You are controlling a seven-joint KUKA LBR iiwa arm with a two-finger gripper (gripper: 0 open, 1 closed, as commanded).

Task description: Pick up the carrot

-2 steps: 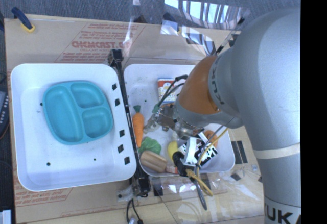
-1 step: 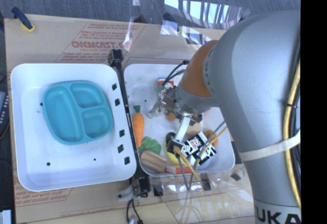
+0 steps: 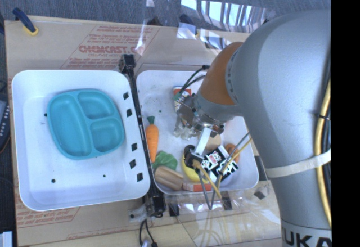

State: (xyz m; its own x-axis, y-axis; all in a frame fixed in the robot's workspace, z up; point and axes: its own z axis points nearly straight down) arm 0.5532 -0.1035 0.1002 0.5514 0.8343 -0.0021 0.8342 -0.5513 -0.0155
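Counter (image 3: 84, 49): brown surface, printed with red lettering, on which two shallow white bins are set side by side, joined along a black clip strip.

Left bin (image 3: 28, 144): a teal divided plate (image 3: 85, 123) with three compartments is held in it, lying flat toward the middle.

Right bin (image 3: 160, 88): several items are gathered in its lower half.

Carrot (image 3: 152, 138): orange with a green top, laid lengthwise along the left wall of the right bin, green end toward the far side. It is seen lying free on the bin floor, apart from the claw.

Green item (image 3: 165, 159): leaf-like, placed just below the carrot's tip.

Tan rounded item (image 3: 169, 178): found near the front wall of the right bin, beside the green item.

Yellow item (image 3: 191, 170): partly covered by the tooling, next to the tan one.

Arm (image 3: 270, 88): grey, with an orange band (image 3: 216, 80) above the wrist, reached in from the right over the right bin.

Claw (image 3: 188, 119): positioned over the middle of the right bin, to the right of the carrot. Whether it is spread or pressed together cannot be told; it is hidden among cables and metal parts. Nothing is seen pinched in it.

Black-and-white marker tag (image 3: 215, 161): carried on the tooling below the wrist.
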